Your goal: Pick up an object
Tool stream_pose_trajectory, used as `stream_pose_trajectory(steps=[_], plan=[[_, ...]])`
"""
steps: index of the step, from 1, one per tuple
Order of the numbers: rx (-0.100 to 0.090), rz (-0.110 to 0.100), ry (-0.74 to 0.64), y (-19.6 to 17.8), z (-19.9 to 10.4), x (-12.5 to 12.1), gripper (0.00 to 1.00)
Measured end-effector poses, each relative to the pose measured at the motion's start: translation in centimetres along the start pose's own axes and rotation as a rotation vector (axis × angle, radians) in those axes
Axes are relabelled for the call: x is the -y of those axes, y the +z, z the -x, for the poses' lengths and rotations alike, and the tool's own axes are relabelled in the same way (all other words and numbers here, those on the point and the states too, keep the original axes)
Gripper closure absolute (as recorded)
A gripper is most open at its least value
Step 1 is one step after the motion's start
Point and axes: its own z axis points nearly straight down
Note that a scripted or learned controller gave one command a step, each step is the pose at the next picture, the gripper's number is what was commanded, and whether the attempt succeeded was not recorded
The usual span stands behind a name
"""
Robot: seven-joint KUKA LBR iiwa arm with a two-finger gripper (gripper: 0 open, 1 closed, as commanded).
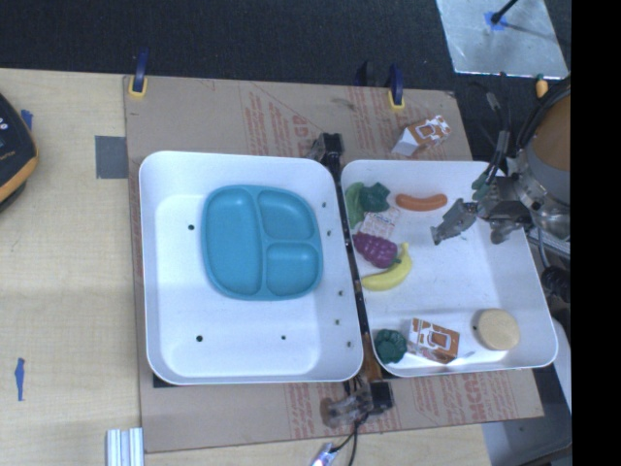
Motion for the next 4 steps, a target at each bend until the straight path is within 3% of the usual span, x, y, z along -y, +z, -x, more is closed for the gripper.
stream_pose_trajectory(steps=[1,2,3,4], plan=[[0.001,-0.001,-0.001,10.2,-0.6,-4.2,0.00],[0.001,0.008,0.002,14.9,-1.5,-4.1,0.00],[0.001,0.000,0.001,16.2,-1.7,-4.3,0.00],[0.003,-0.002,-0.003,15.2,-1.6,-4.3,1.00]])
